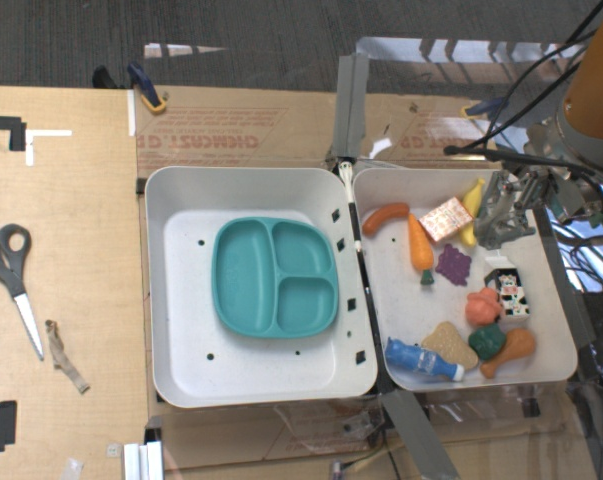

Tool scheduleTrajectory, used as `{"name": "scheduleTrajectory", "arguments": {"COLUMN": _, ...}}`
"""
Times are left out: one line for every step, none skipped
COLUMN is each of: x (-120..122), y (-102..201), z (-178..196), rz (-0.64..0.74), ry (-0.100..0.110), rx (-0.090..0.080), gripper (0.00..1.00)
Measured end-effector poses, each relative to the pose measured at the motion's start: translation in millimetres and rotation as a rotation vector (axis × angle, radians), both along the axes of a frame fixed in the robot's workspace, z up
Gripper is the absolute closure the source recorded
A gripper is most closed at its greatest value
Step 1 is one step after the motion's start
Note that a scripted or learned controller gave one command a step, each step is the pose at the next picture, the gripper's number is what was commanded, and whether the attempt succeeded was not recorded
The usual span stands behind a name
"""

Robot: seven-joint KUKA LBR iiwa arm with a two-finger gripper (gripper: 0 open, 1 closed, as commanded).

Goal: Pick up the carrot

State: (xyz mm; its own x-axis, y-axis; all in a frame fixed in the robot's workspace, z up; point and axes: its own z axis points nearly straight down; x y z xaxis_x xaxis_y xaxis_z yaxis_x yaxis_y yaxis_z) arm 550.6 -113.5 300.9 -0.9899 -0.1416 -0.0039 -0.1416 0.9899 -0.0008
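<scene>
The carrot (420, 245), orange with a small green stub at its near end, lies in the right bin (556, 368), left of centre and pointing toward the back. My gripper (501, 226) hangs over the back right of that bin, to the right of the carrot and apart from it, beside a yellow banana (471, 200) and a tan cracker box (444, 218). From this angle its jaws cannot be made out.
An orange-red sausage (383, 215) lies just left of the carrot, and purple grapes (453, 264) just right. Several toy foods and a blue bottle (421, 360) fill the near side. The left bin (171, 298) holds a teal divided plate (276, 276). Scissors (11, 268) lie on the bench.
</scene>
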Motion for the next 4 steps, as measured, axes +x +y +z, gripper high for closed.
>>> {"name": "scheduleTrajectory", "arguments": {"x": -8, "y": 49, "z": -110, "rz": -0.698, "ry": 0.004, "rx": 0.001, "gripper": 1.0}}
{"name": "scheduleTrajectory", "arguments": {"x": 12, "y": 142, "z": -110, "rz": -0.499, "ry": 0.003, "rx": 0.001, "gripper": 1.0}}
{"name": "scheduleTrajectory", "arguments": {"x": 80, "y": 43, "z": -108, "rz": -0.459, "ry": -0.001, "rx": 0.001, "gripper": 1.0}}
{"name": "scheduleTrajectory", "arguments": {"x": 81, "y": 44, "z": -108, "rz": -0.458, "ry": -0.001, "rx": 0.001, "gripper": 0.0}}
